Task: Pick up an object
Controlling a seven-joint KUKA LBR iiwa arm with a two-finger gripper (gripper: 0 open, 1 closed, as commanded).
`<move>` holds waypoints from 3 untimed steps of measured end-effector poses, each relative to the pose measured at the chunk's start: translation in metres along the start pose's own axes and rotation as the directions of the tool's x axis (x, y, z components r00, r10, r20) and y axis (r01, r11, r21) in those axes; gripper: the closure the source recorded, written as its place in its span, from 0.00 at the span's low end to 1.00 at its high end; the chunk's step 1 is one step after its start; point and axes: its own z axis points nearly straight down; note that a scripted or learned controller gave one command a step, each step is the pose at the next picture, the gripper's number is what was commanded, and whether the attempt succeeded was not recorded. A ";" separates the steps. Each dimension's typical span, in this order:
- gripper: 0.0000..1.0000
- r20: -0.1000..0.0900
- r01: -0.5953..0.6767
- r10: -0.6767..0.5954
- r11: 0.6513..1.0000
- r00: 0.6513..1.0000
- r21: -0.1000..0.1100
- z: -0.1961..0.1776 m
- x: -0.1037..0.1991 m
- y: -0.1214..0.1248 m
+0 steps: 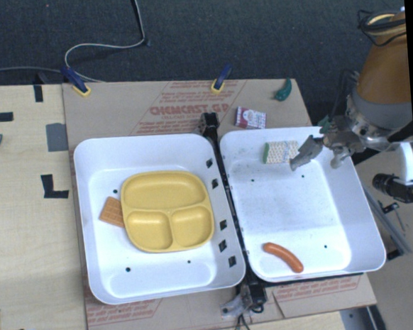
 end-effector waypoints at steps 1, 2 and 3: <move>0.00 0.000 0.000 0.000 1.000 1.000 -0.005 0.171 -0.005 0.028; 0.00 0.002 0.001 -0.001 1.000 1.000 -0.007 0.171 -0.026 0.071; 1.00 0.003 0.002 -0.002 1.000 1.000 -0.007 0.161 -0.026 0.071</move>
